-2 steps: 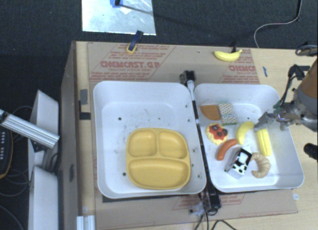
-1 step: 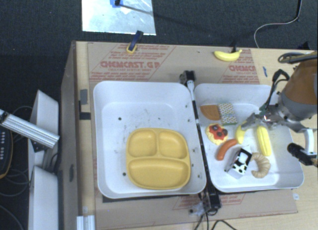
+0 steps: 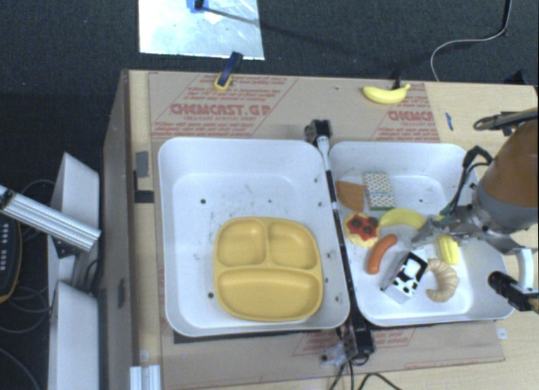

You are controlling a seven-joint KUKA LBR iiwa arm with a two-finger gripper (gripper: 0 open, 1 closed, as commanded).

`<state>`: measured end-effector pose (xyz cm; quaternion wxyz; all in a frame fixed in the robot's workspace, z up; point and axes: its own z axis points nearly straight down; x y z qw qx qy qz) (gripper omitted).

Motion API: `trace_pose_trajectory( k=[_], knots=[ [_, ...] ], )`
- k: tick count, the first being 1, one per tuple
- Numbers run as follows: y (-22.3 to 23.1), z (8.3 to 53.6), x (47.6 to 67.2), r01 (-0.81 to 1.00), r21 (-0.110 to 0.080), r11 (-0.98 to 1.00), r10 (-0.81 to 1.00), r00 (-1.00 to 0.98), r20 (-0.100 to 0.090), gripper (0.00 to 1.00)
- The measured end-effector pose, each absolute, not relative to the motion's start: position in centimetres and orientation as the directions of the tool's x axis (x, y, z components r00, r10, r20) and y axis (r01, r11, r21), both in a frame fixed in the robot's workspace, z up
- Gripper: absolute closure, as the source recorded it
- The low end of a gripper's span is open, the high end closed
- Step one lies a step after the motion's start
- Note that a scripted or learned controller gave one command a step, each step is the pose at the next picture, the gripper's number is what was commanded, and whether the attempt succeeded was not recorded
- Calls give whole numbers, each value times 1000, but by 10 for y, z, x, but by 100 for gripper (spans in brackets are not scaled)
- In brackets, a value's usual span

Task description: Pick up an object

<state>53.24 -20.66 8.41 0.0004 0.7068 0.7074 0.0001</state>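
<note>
My jaws [image 3: 435,230] hang low in the right bin [image 3: 396,312], whether apart or together I cannot tell, just above a curved glossy banana [image 3: 402,218], a smooth red sausage [image 3: 381,253] and a ridged tan croissant [image 3: 442,280]. The left bin [image 3: 181,169] holds a yellow divided plate [image 3: 268,268].

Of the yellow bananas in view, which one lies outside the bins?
The banana on the brown board behind the right bin; the other banana lies inside that bin.

You're looking at a robotics lab: a bench [image 3: 278,102] lined with printed protective board, two white bins [image 3: 181,169] of toy food, loose cables [image 3: 472,39], and dark carpet [image 3: 59,51].
</note>
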Motion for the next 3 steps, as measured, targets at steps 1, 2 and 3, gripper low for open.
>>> trace_pose_trajectory(
  k=[1,2,3],
  knots=[
    [-207,95,534,1000,4,2,1000,-2,-1,100],
    [-139,180,539,1000,4,4,1000,-4,0,100],
    [-62,201,532,1000,2,4,1000,-4,1,100]
  ],
)
